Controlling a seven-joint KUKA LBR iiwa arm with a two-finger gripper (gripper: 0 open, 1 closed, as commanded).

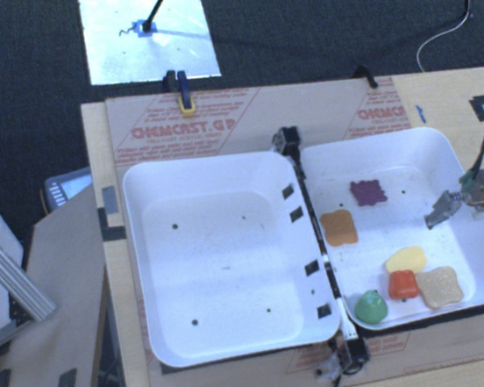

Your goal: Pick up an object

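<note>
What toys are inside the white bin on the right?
In the right bin lie a purple piece, an orange one, a yellow one, a red one, a beige one and a green one. Nothing looks covered.

wooden bench (101,162) with a printed sheet and two bins

a clear sheet (249,112) with red lettering lies flat on it (held by a yellow clamp (185,98) at the far edge), under the left bin (212,170) and right bin (412,143), which touch.
</note>
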